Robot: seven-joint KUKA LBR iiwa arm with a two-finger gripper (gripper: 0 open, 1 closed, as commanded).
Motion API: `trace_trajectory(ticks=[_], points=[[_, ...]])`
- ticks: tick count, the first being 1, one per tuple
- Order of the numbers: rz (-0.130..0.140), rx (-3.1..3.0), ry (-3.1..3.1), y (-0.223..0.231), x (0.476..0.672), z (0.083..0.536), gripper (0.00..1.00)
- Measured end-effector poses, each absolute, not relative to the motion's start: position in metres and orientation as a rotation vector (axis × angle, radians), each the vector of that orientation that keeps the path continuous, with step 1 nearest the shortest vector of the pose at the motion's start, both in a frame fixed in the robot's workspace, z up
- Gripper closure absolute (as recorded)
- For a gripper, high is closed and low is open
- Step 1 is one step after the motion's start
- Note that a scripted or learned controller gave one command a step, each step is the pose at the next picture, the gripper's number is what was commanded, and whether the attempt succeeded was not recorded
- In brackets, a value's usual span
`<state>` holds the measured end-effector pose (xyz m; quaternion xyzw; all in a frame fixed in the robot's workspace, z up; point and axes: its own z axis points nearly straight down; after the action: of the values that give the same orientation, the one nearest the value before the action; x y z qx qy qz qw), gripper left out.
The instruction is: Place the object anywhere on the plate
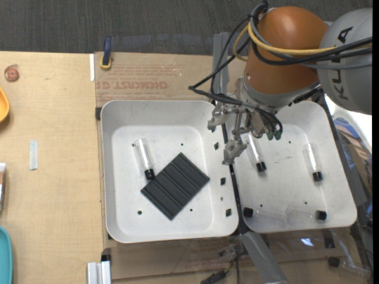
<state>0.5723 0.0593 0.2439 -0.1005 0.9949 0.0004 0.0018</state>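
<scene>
Showing: the arm (296,46) reaching in from the right, its tool (234,149) hanging above the seam where the two bins meet.
Tool state: the fingers are too small and too cluttered with cable to read; whether they stand apart or together cannot be told, and nothing is seen between them.
Plate: the dark ribbed plate (175,184) lies flat and turned diagonally in the left bin (112,176), towards its near side.
Objects: clear tubes with black caps. One tube (143,157) lies in the left bin, just beside the plate's far-left corner; two tubes (256,156) (311,163) lie in the right bin (340,176), the first just right of the tool.
Step in hand (judged): choosing and closing on a tube; the one nearest the tool seems the likeliest candidate.
Doing it well: straddle the tube across its length, then lift it clear of the rim before carrying left.
Edges: the two inner rims form a ridge directly under the tool.
Open room: bare floor surrounds the plate on all sides, so a descent there is unobstructed.
</scene>
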Motion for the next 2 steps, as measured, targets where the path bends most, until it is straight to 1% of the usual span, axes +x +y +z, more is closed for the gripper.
trace_trajectory(ticks=[1, 2], points=[[0.001, 0.252, 3.128, 0.089, 0.638, 0.262, 0.0], [0.0, 0.655, 3.072, 0.159, 0.655, 0.203, 0.0]])
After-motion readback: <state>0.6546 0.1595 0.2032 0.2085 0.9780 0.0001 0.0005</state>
